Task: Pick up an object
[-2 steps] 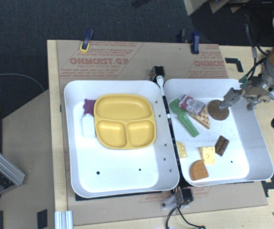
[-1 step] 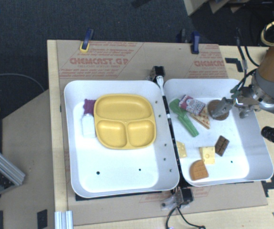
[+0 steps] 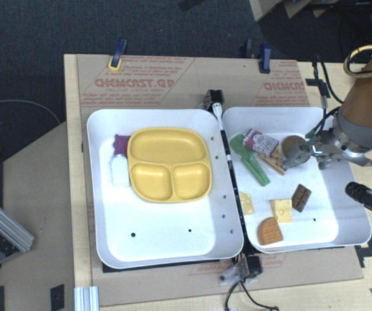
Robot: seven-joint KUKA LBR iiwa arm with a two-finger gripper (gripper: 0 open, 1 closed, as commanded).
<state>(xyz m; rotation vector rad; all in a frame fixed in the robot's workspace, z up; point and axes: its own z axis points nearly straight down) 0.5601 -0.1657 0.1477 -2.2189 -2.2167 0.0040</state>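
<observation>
Reaching into the right bin, the gripper hangs low by the green stick and the pink-patterned packet, but I cannot tell how its pincer stands. It could bump the crowded toys there and come up with nothing. Red letters on the board read something like "CHEMCAST GP".
</observation>
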